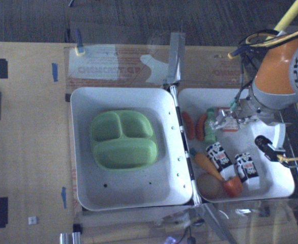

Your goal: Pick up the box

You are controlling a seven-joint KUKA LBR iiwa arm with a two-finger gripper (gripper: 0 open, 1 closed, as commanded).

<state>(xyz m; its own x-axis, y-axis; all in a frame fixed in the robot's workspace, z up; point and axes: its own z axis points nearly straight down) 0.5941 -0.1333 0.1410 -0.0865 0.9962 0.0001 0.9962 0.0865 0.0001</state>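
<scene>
Two small black-and-white boxes lie in the right bin [284, 187]: one [218, 155] near its middle, the other [246, 166] to its right. My gripper [221, 121] hangs over the upper part of that bin, above and apart from both boxes. A bit of red and white [231, 128] shows just under the gripper; I cannot tell what it is. Nothing is seen held.
Around the boxes lie a red sausage-like piece [188, 124], a green item [209, 128], an orange carrot [208, 165], a brown round thing [209, 185] and a red fruit [233, 186]. The left bin [83, 136] holds a green divided plate [123, 139].
</scene>
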